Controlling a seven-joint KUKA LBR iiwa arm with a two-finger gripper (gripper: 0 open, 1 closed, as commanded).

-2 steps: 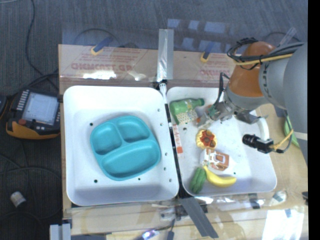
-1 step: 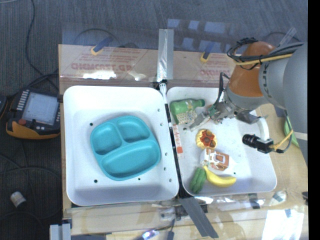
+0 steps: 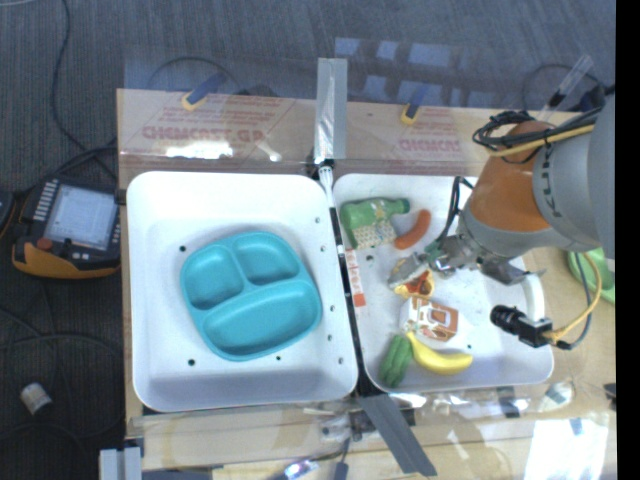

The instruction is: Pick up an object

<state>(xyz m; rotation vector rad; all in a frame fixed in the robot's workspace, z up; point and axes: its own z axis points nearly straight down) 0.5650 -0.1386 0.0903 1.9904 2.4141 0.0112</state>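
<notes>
The right bin [image 3: 520, 368] holds several small objects. A green bottle [image 3: 372, 211] lies at its far left, with a red sausage [image 3: 412, 229] beside it. A yellow banana [image 3: 440, 356] and a green vegetable [image 3: 397, 358] lie at the near edge. An orange-and-white packet [image 3: 432, 318] sits in the middle, a small red-and-yellow item [image 3: 418, 286] just above it, and a grey piece [image 3: 405, 266] further up. My gripper [image 3: 438, 256] is low in the bin, right of the grey piece and below the sausage. No object shows in its grasp.
The left bin [image 3: 150, 268] carries a teal divided plate [image 3: 250, 293]. A raised divider [image 3: 343, 268] separates the bins. The orange-banded arm [image 3: 510, 193] covers the right bin's far right. A handheld controller [image 3: 70, 228] lies on the floor at left.
</notes>
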